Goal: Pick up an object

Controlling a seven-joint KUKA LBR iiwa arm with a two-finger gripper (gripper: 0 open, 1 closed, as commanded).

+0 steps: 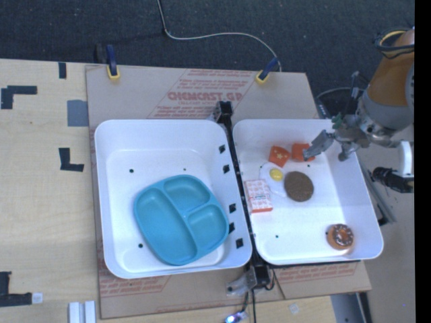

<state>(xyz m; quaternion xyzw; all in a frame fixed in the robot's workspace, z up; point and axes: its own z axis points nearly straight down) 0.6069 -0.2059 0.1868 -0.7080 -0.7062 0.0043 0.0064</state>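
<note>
The right bin point(350, 200) holds several small objects. An orange block point(279, 155) lies near its middle, with a second orange-red piece point(298, 149) just right of it. Below them are a small yellow piece point(275, 175), a round brown disc point(299, 186) and a white packet with red print point(258, 196). A frosted doughnut point(340, 237) sits in the front right corner. My gripper point(322, 145) hangs over the bin's upper right part, its tip right beside the orange-red piece. Nothing is seen held in it.
The left bin point(114, 153) holds a blue divided plate point(180, 218). A black divider point(232, 173) with clips runs between the bins. The grey arm point(387, 106) with its orange band comes in over the right bin's far right rim.
</note>
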